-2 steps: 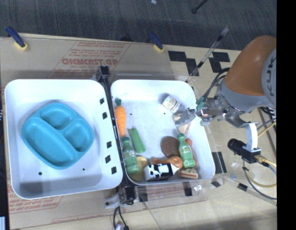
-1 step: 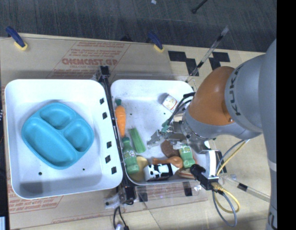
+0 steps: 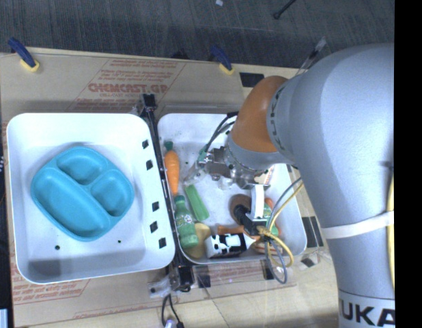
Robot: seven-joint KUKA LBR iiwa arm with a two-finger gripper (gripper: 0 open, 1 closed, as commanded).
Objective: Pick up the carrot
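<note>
Arm over the right bin, carrot lying by the bin's left wall.

Nearest the camera, the brown cardboard-covered bench (image 3: 115,296) shows its front edge, with cables hanging below the bins. On it sit the left bin (image 3: 20,203), holding a blue divided plate (image 3: 81,191), and the right bin (image 3: 296,234), crowded with a black-and-white toy cow (image 3: 228,243), a green bottle (image 3: 185,221), a green stick-shaped piece (image 3: 196,202) and a brown round item (image 3: 240,202). The carrot (image 3: 172,169) lies lengthwise beside the right bin's left wall, just above the bottle. The grey arm (image 3: 334,149) with its orange band (image 3: 255,118) hangs over this bin; the gripper (image 3: 221,164) sits right of the carrot, apart from it, and whether its fingers are apart or together cannot be told. Farther off, blue clamps (image 3: 23,55) grip the bench's back edge, then dark carpet (image 3: 129,9).
</note>
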